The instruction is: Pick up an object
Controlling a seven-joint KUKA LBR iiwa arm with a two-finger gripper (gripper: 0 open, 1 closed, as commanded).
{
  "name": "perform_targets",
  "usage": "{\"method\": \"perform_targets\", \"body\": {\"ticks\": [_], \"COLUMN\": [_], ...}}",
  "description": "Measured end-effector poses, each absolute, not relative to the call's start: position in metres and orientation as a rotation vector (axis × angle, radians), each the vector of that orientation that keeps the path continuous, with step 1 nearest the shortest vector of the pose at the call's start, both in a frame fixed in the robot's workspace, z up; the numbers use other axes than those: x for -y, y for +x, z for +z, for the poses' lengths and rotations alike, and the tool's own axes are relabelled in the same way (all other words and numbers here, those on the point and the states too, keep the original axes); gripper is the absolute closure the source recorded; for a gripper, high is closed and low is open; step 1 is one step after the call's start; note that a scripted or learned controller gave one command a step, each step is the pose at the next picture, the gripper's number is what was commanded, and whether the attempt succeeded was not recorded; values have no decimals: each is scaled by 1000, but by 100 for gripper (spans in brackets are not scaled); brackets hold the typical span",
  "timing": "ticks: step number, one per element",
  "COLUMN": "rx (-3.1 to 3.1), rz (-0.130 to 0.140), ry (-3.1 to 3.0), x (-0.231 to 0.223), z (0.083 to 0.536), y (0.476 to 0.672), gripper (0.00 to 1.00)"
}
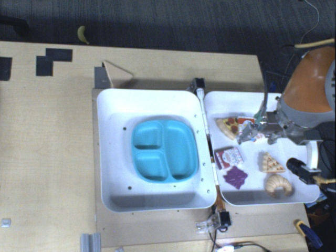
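Camera view: the grey arm with an orange band [310,80] comes in from 3 o'clock and ends over the right-hand shallow white bin [299,197]. Its gripper [256,132] sits at about 11 o'clock from that bin's centre. Whether it is open or closed cannot be told, and nothing can be seen held in it.

The things to pick all lie in this right bin:
- A toy pizza slice with red topping [230,126] lies at 10 o'clock, just beside the gripper on its 9 o'clock side. Whether the two touch is unclear.
- A small maroon-and-white packet [229,156] lies at 8 o'clock.
- A purple toy bunch of grapes [235,177] lies at 7 o'clock, close below the packet.
- A tan waffle-patterned wedge [272,164] lies near the centre, towards 5 o'clock.
- A pale brown toy croissant [278,185] lies just beyond the wedge, near the bin's 6 o'clock wall.

The left-hand shallow white bin [110,140] holds a light blue plastic tray with three compartments [164,150] at its centre, lying flat.
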State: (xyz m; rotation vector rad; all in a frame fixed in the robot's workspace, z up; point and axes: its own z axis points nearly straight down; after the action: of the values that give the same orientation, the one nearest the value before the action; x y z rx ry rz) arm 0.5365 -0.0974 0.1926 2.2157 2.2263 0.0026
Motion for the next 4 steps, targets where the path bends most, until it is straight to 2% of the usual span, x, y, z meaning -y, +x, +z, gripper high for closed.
{"method": "perform_targets", "body": {"ticks": [1,2,3,4], "rx": [-2217,-2217,-2218,-2208], "rz": [11,16,16,20], "ry": [2213,2210,2210,2209], "x": [123,122,122,101], "z": [98,109,109,90], "y": [533,534,534,495], "gripper": [0,100,0,0]}}
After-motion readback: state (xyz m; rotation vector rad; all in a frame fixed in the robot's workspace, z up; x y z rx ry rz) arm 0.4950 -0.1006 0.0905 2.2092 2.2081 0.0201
